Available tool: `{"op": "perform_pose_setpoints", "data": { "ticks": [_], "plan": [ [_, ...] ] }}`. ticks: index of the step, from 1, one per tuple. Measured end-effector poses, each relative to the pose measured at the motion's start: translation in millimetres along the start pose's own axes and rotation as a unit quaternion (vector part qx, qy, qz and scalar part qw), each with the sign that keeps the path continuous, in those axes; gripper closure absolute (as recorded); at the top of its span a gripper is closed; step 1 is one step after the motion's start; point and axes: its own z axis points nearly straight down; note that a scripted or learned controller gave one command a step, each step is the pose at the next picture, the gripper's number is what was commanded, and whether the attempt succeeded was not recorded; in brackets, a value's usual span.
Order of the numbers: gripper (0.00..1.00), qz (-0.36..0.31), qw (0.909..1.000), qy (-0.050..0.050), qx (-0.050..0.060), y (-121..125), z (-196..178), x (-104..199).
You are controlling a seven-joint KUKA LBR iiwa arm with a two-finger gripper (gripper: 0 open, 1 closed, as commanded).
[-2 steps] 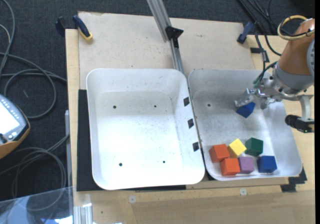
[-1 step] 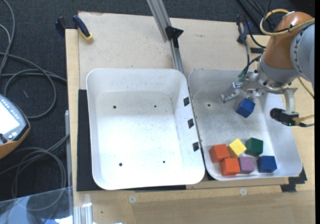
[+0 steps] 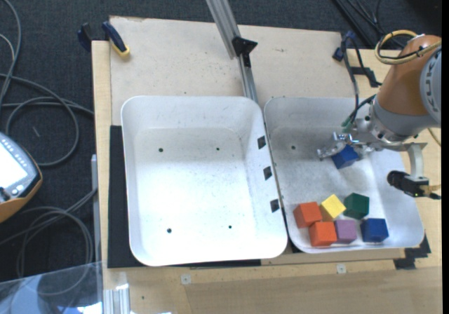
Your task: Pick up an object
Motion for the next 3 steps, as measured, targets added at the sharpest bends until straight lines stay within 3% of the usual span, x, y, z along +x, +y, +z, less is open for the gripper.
{"op": "perform_pose_setpoints", "data": {
  "ticks": [1,2,3],
  "plan": [
    [1.0,-0.001,1.0,0.0,-0.003,2.2,-11.1,0.8],
    [1.0,-0.005,1.0,0.0,-0.006,51.7,-42.5,71.5],
    [1.0,-0.005,1.0,0.001,-0.003,15.8,-103.9,137.6]
  ]
}}
